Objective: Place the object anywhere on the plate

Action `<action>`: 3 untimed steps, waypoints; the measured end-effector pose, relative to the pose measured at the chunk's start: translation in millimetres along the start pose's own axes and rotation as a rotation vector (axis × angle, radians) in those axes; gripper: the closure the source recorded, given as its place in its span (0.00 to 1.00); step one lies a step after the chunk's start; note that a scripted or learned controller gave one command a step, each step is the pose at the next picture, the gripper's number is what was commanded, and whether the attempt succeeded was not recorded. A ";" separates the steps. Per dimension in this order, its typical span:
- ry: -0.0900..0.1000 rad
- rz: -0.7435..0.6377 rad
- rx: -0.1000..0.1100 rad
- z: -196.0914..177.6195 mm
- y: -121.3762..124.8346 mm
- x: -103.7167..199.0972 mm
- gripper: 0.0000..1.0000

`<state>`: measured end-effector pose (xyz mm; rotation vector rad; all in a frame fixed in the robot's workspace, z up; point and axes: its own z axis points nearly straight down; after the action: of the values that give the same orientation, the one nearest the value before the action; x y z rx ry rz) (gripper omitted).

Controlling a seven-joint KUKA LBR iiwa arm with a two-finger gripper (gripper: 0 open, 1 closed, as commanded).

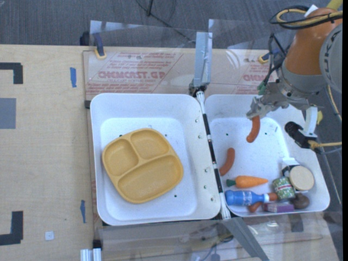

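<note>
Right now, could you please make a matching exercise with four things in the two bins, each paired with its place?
Things:
1. yellow divided plastic plate
2. orange toy carrot
3. blue plastic bottle
4. reddish toy sausage at gripper

Places:
A. right bin, front edge
B. left bin
C. right bin, upper part
D. right bin, just behind bottle

Pairs: 1-B, 2-D, 3-A, 4-C
</note>
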<state>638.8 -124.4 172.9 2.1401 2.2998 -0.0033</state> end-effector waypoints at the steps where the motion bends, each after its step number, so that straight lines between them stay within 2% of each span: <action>1: 0.002 0.106 0.002 20.7 -47.0 -40.4 1.00; 2: 0.003 -0.071 0.002 -29.8 -107.4 12.1 1.00; 3: 0.001 -0.093 -0.001 -81.1 -128.9 39.4 1.00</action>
<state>507.5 -94.2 254.1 2.0305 2.3973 -0.0014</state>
